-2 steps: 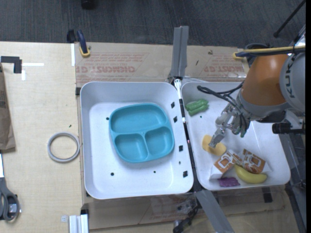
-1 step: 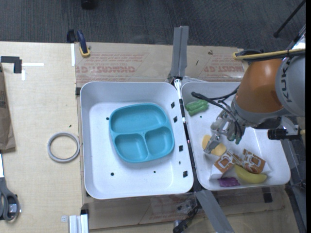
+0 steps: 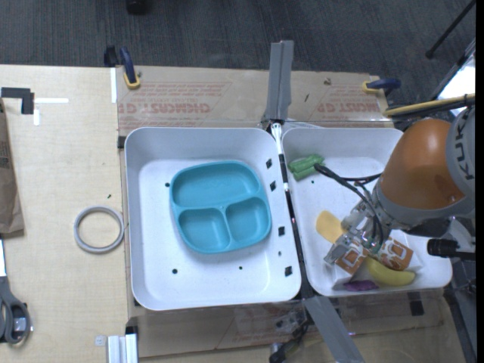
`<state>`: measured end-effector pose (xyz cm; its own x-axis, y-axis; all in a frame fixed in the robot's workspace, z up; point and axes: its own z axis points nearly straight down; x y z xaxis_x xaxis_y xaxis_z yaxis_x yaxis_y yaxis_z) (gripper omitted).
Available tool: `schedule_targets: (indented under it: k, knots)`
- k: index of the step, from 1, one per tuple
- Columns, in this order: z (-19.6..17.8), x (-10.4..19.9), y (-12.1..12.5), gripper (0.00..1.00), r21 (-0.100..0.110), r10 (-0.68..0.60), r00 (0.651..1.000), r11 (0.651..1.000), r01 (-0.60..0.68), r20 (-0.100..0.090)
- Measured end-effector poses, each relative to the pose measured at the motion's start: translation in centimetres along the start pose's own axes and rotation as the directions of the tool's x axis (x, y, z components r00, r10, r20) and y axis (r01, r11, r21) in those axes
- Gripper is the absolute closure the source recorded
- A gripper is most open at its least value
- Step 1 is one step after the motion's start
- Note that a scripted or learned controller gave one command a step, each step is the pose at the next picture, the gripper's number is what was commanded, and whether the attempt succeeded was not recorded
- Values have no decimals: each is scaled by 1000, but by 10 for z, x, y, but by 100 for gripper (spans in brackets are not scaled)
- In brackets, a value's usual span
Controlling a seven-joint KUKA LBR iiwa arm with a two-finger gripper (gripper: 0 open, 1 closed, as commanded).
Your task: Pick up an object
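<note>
Down in the right bin (image 3: 378, 151), near its front wall, sits a small cluster of objects: an orange-and-white packet (image 3: 350, 259) right at the gripper's tip, a second orange-and-white packet (image 3: 395, 254) just beside it to the right, a yellow banana (image 3: 392, 277) lying along the front edge, and a purple item (image 3: 358, 284) partly tucked under the banana's left end. A pale yellow piece (image 3: 327, 225) lies a bit further back and to the left, and a green object (image 3: 305, 165) rests near the bin's back-left corner, by the divider w/ the other bin.

The gripper (image 3: 342, 252) is low over the cluster, its metal end touching or almost touching the left packet (can't tell which from this angle). Whether it's spread or closed can't be made out, and nothing is clearly seen gripped. The arm (image 3: 423, 165) w/ its orange band reaches in from the right, black cables trailing across the bin.

The left bin (image 3: 151, 225) holds a blue three-compartment tray (image 3: 220, 206), roughly centred.

Outside the bins, on the bench to the left, lies a grey ring (image 3: 99, 228); scissors (image 3: 13, 318) sit at the front-left edge.
</note>
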<state>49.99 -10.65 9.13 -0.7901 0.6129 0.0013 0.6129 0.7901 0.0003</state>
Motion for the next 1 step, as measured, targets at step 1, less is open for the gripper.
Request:
schedule_targets:
  k: [1]
  knots:
    - [0, -27, -33, 0, -1, 364, 932, 932, -364, 2]
